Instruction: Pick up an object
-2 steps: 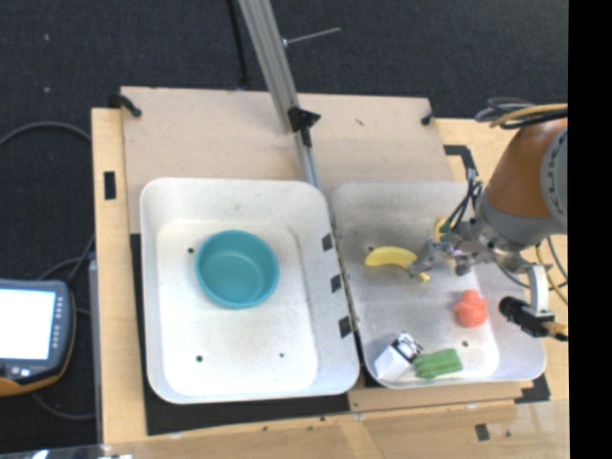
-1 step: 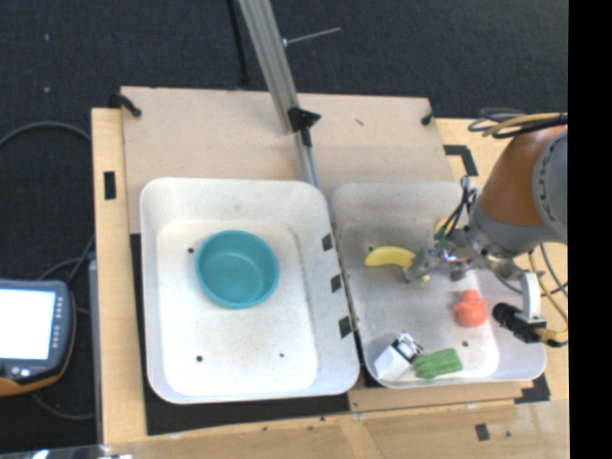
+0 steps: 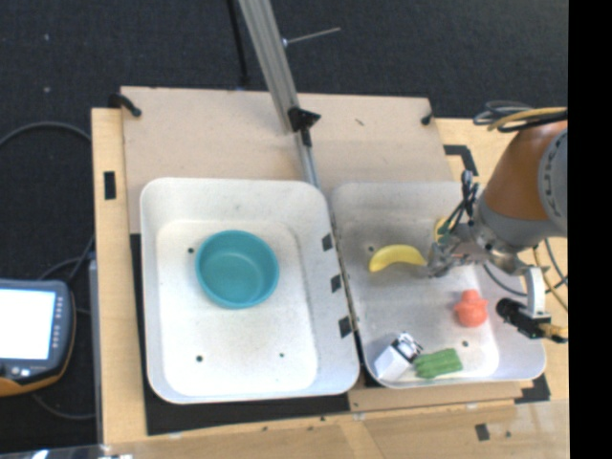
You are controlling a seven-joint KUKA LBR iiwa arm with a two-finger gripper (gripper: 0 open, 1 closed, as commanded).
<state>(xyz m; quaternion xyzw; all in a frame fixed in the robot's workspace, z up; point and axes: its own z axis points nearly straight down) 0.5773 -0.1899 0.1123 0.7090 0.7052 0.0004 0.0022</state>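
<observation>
Two bins sit side by side on the bench (image 3: pixel 113 256). The left bin (image 3: pixel 163 208) holds a bowl (image 3: pixel 238 268), left of its middle. In the right bin (image 3: pixel 382 208) a banana (image 3: pixel 396 256) lies near the centre, with the gripper (image 3: pixel 442 261) just beside its right end. To the right and nearer the front sits a small round-topped object (image 3: pixel 469 309). At the front edge lie two things side by side – a small box (image 3: pixel 396 355) on the left, a flat block (image 3: pixel 438 363) on the right – close together
</observation>
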